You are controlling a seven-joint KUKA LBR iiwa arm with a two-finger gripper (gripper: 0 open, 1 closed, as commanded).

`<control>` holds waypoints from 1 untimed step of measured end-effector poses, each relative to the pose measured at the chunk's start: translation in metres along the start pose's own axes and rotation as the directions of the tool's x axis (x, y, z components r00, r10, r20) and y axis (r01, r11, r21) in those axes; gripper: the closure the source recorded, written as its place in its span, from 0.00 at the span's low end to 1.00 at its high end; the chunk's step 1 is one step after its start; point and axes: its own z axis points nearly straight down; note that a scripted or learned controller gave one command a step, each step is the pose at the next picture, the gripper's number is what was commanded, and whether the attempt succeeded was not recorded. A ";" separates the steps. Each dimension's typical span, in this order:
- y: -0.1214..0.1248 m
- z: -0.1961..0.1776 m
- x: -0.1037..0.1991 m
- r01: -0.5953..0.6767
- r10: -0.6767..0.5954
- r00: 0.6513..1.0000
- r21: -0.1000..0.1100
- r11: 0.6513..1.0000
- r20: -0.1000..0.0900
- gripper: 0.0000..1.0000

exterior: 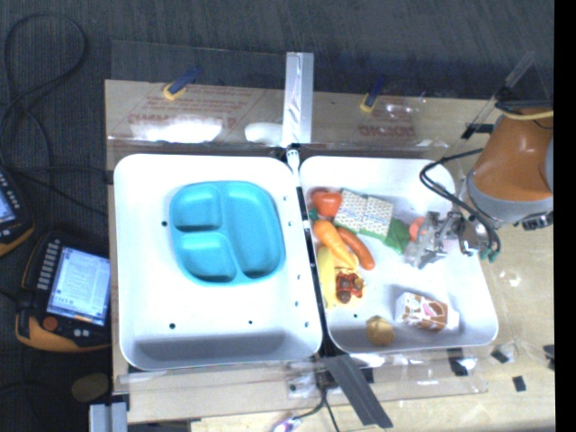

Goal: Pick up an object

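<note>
The gripper (430,246) hangs at the right bin's (477,327) three o'clock side; whether its jaws are clenched I cannot tell. A carrot (344,243) lies toward nine o'clock, by the left wall.

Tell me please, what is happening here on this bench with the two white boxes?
A grey and orange robot arm reaches in from the right, with its gripper low over the right bin. That bin holds toy food: carrots, a tomato, a patterned box and a small carton. Nothing looks lifted yet. The left bin holds a blue divided tray.
</note>
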 end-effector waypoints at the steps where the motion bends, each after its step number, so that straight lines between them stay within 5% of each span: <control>1: 0.001 -0.010 -0.001 -0.001 0.001 1.000 -0.001 1.000 0.003 1.00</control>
